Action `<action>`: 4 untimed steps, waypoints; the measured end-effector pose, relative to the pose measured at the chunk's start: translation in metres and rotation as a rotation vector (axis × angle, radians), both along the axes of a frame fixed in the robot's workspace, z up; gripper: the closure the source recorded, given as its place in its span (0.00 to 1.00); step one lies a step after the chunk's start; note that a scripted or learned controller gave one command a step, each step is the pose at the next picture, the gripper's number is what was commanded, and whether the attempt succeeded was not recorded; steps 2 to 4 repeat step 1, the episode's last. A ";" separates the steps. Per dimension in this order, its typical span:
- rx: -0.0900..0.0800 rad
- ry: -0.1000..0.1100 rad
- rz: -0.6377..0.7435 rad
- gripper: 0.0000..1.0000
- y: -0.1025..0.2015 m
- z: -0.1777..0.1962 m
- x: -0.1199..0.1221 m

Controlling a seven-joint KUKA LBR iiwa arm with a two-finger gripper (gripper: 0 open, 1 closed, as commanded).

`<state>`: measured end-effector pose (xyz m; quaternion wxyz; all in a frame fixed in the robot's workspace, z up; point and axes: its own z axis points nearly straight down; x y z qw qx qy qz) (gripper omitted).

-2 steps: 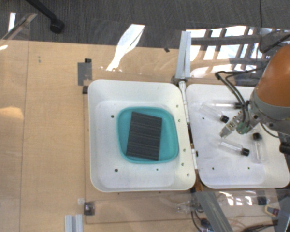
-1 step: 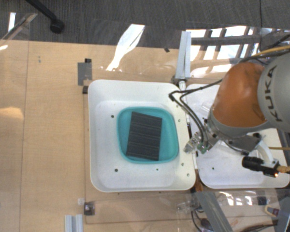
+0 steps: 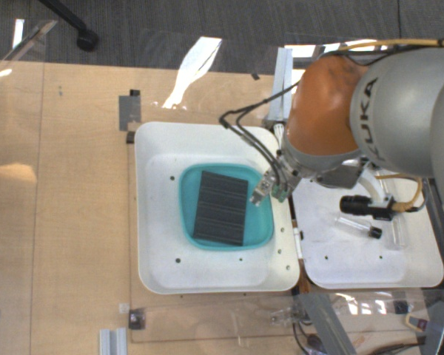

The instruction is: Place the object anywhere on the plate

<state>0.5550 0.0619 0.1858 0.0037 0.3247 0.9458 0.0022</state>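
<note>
The dark ribbed slab (image 3: pixel 221 207) lies flat on the teal plate (image 3: pixel 186 198), which sits in the middle of the left bin (image 3: pixel 155 228). It runs lengthwise from the bin's far side toward its near side, and its whole outline seems to stay inside the plate's rim. Judged from how it lies, the placing looks done.

The gripper (image 3: pixel 271 188) hangs at the plate's right rim, next to the slab's far right corner and near the wall shared with the right bin (image 3: pixel 355 266). From where I stand it is small and partly under the wrist, so I cannot tell whether the pincer is open or closed. Nothing seems to be in it.

The danger I see is in how close things are. The tool is so close to the slab's corner and the plate's rim that a sideways move made low could nudge the slab toward the left rim or tip the plate. The thin dark cables (image 3: pixel 244 124) looping from the arm (image 3: pixel 399 109) over the bin's far right corner could also snag on the bin wall if the wrist swings. A straight lift would be the safer way out.
</note>
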 end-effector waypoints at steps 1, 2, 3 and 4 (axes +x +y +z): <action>0.000 0.000 0.000 0.00 0.000 0.000 0.000; 0.000 0.000 0.000 0.00 0.000 0.000 0.000; 0.000 0.000 0.000 0.00 0.000 0.000 0.000; 0.000 0.000 0.000 0.00 0.000 0.000 0.000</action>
